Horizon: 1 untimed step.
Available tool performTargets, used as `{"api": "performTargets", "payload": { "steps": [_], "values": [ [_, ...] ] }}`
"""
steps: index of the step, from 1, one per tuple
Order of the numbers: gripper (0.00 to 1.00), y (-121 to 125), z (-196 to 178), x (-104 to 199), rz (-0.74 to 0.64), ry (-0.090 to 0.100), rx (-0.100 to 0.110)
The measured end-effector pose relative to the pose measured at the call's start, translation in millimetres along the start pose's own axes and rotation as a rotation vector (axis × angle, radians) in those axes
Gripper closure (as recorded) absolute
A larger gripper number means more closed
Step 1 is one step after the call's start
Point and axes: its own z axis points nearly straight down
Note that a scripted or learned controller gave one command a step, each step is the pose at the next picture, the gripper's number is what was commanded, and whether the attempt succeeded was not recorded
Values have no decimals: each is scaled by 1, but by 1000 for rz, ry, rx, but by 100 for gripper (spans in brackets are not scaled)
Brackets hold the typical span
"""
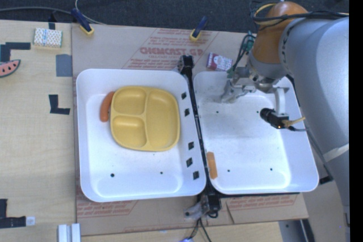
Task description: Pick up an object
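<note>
The gripper (228, 93) hangs low over the upper part of the right bin (255, 150), above bare white floor. A small orange piece (211, 164) lies at the right bin's lower left edge, well below and left of the gripper. In the left bin (96, 173), a yellow divided plate (144, 118) lies flat. An orange-red sausage (105, 106) rests against the plate's left side. I see nothing between the gripper and the bin floor.
A small red-and-white packet (218, 61) lies on the cardboard just behind the right bin. A black divider with clips (191, 122) runs between the bins. The grey arm (323, 82) covers the right bin's right side. Blue and yellow clamps (198, 28) hold the cardboard's far edge.
</note>
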Motion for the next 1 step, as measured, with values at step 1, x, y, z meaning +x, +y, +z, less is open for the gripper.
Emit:
{"api": "performTargets", "payload": {
  "steps": [1],
  "values": [
    [0,0,0,0,0,-1,0]
  ]
}}
